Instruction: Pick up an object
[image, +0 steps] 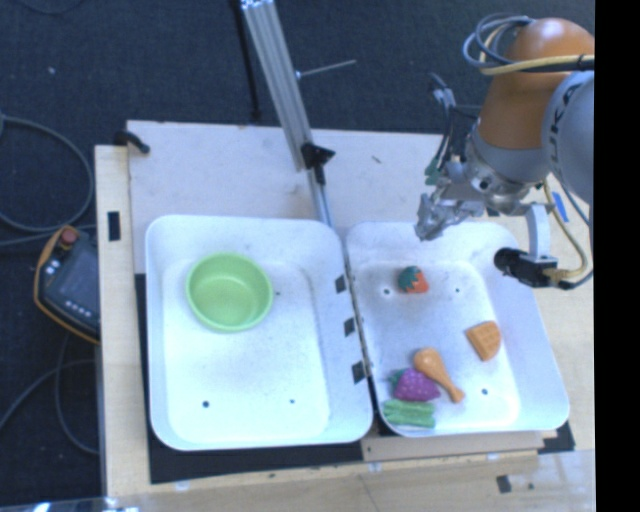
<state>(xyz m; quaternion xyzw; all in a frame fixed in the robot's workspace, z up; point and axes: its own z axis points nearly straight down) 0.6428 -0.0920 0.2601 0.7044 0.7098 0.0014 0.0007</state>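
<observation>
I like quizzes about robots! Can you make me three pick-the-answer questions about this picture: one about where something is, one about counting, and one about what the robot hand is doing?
1. Where is the green bowl?
A. left bin
B. right bin
C. on the floor

2. How many toys lie in the right bin?
A. two
B. five
C. eight

3. Where is the gripper?
A. inside the bowl
B. pressing on the orange wedge
C. above the right bin's far edge, apart from every toy

Answers: 1 A, the bowl sits in the left bin. 2 B, five toys lie there. 3 C, it hangs by the far rim with nothing between its fingers.
</observation>
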